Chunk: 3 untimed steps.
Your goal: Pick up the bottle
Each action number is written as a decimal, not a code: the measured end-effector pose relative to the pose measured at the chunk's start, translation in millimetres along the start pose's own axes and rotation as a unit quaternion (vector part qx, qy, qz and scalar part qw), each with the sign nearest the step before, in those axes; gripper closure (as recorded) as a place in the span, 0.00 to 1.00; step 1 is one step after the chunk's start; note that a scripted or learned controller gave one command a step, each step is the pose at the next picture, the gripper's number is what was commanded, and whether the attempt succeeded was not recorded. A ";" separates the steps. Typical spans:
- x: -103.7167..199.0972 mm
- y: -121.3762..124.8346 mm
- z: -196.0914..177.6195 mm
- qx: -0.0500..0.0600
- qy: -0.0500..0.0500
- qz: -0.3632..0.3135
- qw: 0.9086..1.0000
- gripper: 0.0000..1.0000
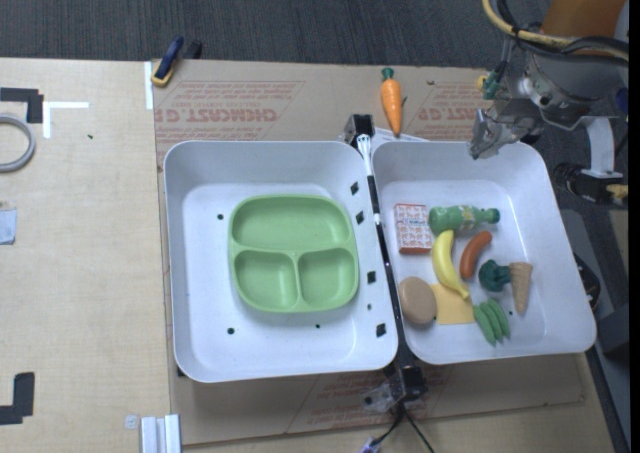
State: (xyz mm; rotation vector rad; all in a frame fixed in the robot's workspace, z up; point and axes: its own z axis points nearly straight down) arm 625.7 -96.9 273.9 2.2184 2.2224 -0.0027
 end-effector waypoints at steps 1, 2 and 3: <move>58.6 -46.4 82.0 0.001 0.001 0.042 0.999 1.00; 163.0 -67.7 81.8 0.001 0.001 0.116 0.993 1.00; 230.2 -148.4 120.1 0.002 0.000 0.042 0.999 1.00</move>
